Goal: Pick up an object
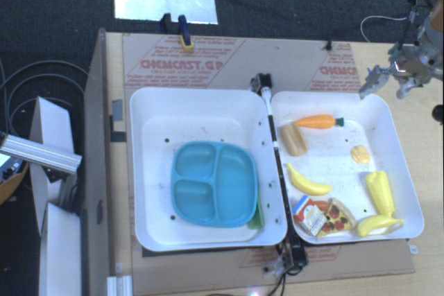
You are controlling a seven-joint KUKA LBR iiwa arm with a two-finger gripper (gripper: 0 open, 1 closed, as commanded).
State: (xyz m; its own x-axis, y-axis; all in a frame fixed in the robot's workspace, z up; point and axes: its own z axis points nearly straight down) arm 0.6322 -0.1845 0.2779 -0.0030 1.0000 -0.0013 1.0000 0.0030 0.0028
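White plastic forms the two shallow bins set side by side on a cardboard sheet (208, 59) at the centre of the frame. The left bin (156, 121) is occupied by a blue divided plate (214, 184), against whose lower right edge a green item (257, 217) is partly tucked. The right bin (388, 128) is filled with toy food. A yellow pepper-like piece (379, 192) is seen at its right side, with a yellow banana (378, 224) just below it at the lower right corner. A pizza slice (338, 215) is laid along the lower edge, touching a small printed packet (312, 215) at its left. Another banana (307, 180) is placed near the bin's middle left. An orange carrot (318, 122) is laid along the upper edge, and a tan bread-like roll (294, 140) is found just beneath its left end. A small pale yellow piece (360, 154) is set apart toward the right.

The gripper (390, 80) is held at the upper right of the frame, above the far right corner of the right bin and well apart from the objects; its two fingers are spread apart and nothing is seen between them.
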